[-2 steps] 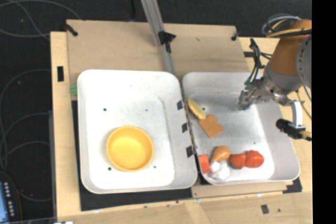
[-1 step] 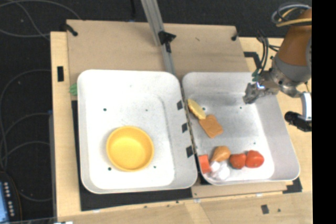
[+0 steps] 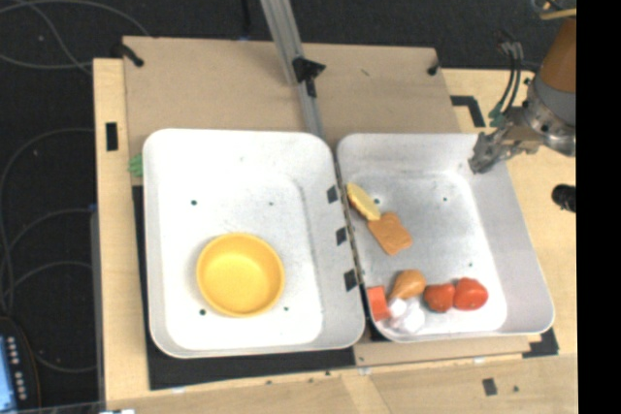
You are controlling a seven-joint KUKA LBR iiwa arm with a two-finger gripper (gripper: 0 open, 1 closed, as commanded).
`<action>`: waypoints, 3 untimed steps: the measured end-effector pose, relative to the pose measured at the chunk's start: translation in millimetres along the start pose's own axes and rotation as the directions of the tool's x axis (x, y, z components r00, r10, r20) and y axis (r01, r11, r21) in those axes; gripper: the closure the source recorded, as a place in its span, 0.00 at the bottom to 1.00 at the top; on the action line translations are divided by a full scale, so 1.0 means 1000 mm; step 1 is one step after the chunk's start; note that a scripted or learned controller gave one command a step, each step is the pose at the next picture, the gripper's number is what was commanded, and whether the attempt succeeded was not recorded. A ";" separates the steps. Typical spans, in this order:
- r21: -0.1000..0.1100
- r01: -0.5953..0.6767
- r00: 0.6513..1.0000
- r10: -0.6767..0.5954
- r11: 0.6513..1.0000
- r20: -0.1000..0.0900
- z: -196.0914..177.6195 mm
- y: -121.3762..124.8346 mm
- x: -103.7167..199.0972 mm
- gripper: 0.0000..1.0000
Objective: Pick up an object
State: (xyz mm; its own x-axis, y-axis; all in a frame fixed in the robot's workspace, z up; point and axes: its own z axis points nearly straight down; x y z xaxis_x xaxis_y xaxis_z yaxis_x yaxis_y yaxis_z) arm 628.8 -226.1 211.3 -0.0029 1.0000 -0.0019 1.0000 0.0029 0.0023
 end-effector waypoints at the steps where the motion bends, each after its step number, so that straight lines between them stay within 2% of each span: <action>1: 0.000 0.001 1.000 -0.001 1.000 0.000 -0.060 0.005 0.002 1.00; 3: 0.001 0.004 1.000 -0.004 1.000 -0.003 -0.056 -0.012 0.110 1.00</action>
State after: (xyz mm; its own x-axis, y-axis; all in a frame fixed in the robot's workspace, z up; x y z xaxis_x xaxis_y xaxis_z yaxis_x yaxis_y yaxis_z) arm 616.4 -115.9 267.5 -0.0066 1.0000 0.0009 1.0000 0.0066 0.0012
